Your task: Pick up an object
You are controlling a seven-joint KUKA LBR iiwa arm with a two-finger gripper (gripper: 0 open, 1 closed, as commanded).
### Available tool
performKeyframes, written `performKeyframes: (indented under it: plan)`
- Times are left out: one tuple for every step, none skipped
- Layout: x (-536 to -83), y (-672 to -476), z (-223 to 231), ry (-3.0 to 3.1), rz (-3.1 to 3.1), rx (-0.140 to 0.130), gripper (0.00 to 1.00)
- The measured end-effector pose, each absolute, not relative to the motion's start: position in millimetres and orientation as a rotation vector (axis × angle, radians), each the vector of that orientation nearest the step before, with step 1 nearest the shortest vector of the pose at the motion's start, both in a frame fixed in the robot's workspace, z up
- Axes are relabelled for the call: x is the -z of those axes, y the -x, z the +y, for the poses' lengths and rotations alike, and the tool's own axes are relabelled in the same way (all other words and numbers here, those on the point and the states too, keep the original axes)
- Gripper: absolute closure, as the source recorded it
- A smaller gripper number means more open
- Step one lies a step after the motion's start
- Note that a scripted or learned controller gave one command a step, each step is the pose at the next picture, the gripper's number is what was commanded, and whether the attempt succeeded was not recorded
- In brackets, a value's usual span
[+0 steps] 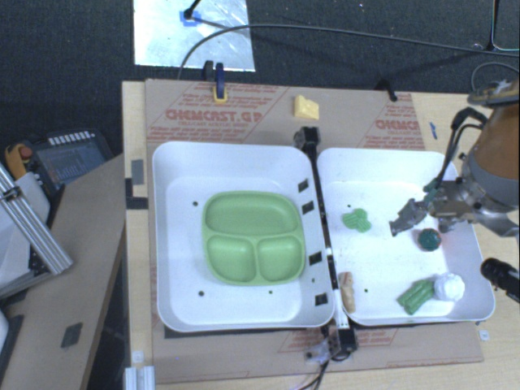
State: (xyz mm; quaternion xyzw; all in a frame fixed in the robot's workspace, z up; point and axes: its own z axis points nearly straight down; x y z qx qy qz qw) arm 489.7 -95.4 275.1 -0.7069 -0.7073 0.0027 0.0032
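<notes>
My gripper hangs over the right bin, reaching in from the right with its dark tip pointing left. A dark teal ball lies just below and right of that tip, close to it. A small green leafy piece sits to the left of the tip, with a gap between them. Near the bin's front right corner lies a green bottle with a white cap. A tan peg-like piece rests against the bin's left wall at the front.
The left bin holds a green divided plate. A yellow block and a blue-and-yellow clamp sit on the cardboard behind the bins. Cables cross the dark floor at the back.
</notes>
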Motion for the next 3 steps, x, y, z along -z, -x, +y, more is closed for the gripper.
performKeyframes:
  plan:
    - [-280.0,-491.4,-95.3,2.220,-2.226,0.002,0.00]
    - [-220.0,-489.1,-88.4,2.218,-2.221,-0.002,0.00]
    - [-157.7,-486.4,-91.6,2.218,-2.219,-0.004,0.00]
